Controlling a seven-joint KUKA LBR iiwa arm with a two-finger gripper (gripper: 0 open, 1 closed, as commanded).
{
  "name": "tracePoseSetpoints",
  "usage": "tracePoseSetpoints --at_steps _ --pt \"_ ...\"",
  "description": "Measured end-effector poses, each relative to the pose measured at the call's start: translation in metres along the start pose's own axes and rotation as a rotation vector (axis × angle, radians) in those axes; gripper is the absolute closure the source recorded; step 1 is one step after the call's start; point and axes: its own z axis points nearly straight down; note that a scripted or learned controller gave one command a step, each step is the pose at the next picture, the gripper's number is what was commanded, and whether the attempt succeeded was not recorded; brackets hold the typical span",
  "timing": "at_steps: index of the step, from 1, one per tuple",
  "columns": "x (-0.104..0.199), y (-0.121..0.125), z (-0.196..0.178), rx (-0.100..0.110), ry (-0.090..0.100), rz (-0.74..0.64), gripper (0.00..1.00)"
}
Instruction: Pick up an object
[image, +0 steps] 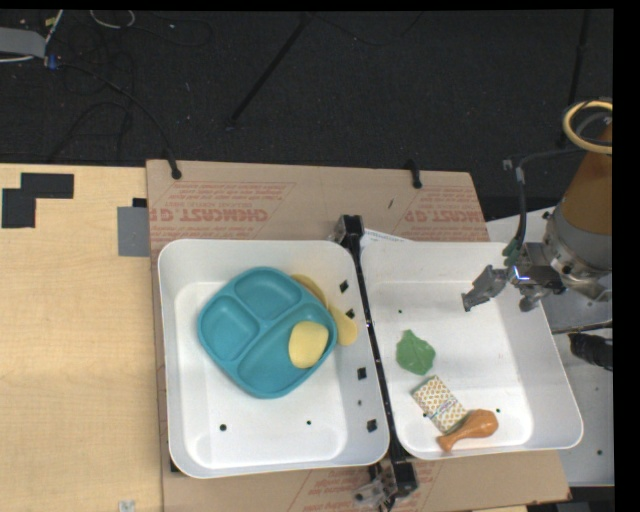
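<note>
In the right bin (540, 350) lie a crumpled green object (414, 353), a small patterned packet (438, 400) and an orange toy drumstick (468, 428). My gripper (506, 292) hangs over the upper right part of this bin, above and to the right of the green object. It is open, its two grey fingers (483, 287) spread with nothing between them. In the left bin (190, 420), a teal divided plate (255, 330) carries a yellow rounded object (309, 343). A flat yellow piece (345, 325) peeks out from behind the plate.
A black divider (368, 340) runs between the two bins. Both sit on a cardboard sheet (300, 200). The arm's orange band (590, 190) rises at the right edge. A wooden tabletop (70, 350) lies to the left.
</note>
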Motion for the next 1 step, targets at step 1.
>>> tracePoseSetpoints --at_steps 1 --pt "-0.0046 -0.0022 0.0450 0.007 0.002 0.001 0.00"
